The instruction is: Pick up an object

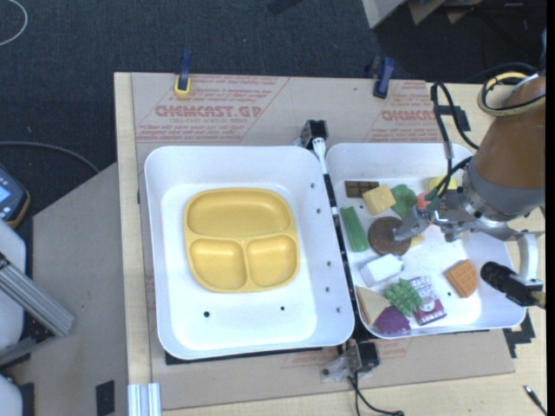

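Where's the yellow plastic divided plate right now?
The yellow plastic divided plate lies flat in the left white bin, roughly centred, with the cluttered right white bin beside it across the shared rim.

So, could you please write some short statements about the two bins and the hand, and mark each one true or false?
1. The yellow divided plate lies in the left bin. True.
2. The small food toys are in the left bin. False: they lie in the right bin.
3. The hand is over the right bin, near the brown round piece. True.
4. The yellow divided plate has two compartments. False: it has three, one wide and two smaller.
5. A purple piece lies at the near edge of the right bin. True.
6. The green strip lies on the yellow divided plate. False: it lies in the right bin, by its left wall.
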Tool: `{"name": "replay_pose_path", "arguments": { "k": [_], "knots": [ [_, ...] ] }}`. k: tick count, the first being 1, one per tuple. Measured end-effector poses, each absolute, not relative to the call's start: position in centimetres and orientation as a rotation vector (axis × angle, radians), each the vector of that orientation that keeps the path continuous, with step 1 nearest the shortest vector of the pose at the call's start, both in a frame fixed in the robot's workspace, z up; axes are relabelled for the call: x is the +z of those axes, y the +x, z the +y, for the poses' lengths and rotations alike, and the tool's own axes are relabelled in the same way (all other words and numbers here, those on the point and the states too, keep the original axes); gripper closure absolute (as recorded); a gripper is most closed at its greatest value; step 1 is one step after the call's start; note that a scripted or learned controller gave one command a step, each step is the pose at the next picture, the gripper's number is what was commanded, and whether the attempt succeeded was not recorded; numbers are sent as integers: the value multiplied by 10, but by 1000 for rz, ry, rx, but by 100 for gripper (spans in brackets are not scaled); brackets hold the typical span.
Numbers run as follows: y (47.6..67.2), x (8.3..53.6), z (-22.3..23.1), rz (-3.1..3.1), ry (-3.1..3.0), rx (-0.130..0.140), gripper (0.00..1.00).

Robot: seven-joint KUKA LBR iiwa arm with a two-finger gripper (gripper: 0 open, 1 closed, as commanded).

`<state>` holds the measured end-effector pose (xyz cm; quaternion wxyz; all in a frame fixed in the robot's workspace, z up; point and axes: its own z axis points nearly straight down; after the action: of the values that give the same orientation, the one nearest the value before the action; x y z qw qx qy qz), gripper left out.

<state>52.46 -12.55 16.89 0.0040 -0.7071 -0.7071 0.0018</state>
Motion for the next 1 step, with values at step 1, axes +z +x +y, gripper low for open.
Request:
{"name": "replay_pose_path", "arguments": {
  "k": [1],
  "knots": [
    [526,106,-127,-2216,-2217,4,0]
  ]
}}
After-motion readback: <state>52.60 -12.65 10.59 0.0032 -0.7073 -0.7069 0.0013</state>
